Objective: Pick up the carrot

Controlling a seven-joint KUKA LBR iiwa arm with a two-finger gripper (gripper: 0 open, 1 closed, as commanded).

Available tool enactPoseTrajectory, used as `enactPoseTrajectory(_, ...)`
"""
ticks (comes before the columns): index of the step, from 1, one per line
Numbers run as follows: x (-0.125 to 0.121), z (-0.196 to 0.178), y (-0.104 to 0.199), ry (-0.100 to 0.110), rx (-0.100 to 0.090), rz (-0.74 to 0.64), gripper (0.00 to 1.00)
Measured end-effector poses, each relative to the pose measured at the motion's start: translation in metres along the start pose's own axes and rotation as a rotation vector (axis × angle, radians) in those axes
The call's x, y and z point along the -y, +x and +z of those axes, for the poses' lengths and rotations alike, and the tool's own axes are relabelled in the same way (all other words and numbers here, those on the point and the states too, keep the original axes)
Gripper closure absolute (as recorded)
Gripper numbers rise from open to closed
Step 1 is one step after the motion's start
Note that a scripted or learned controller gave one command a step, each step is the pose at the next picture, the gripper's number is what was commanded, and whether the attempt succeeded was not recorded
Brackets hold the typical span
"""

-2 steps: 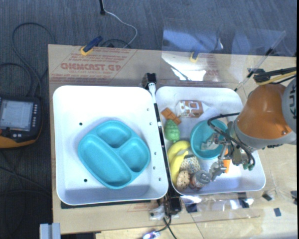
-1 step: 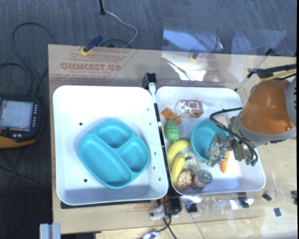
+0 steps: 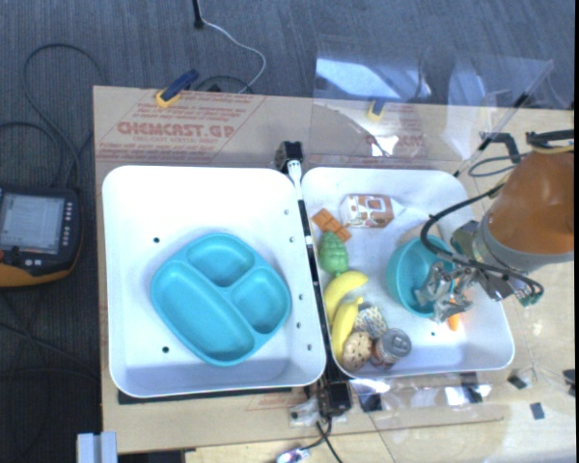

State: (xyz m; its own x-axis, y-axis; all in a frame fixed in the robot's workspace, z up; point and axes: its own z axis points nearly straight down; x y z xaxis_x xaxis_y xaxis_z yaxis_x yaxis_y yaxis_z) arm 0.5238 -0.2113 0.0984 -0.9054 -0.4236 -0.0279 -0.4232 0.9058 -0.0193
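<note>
A small orange carrot (image 3: 453, 322) lies on the floor of the right bin (image 3: 482, 350), near its front right corner; just a short orange end of it shows. My gripper (image 3: 447, 295) hangs directly above and slightly behind it, over the right rim of a teal bowl (image 3: 408, 270). The metal gripper body and cables hide most of the carrot. Nothing can be made out between the fingers.
The right bin also holds a banana (image 3: 342, 303), a green item (image 3: 334, 254), orange blocks (image 3: 329, 224), a wrapped snack (image 3: 368, 210), a round cookie (image 3: 358, 349) and a small can (image 3: 397, 342). A blue divided plate (image 3: 222, 297) sits in the left bin (image 3: 135, 201).
</note>
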Motion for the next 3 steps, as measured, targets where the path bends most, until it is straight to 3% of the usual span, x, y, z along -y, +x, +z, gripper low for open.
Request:
enactPoseTrajectory(1, -0.002, 0.006, 0.003, -0.007, -0.009, 0.000, 0.00)
enactPoseTrajectory(2, 0.000, -0.010, -0.002, 0.003, 0.003, 0.000, 1.00)
enactPoseTrajectory(3, -0.036, -0.011, -0.079, -0.021, -0.062, 0.371, 1.00)
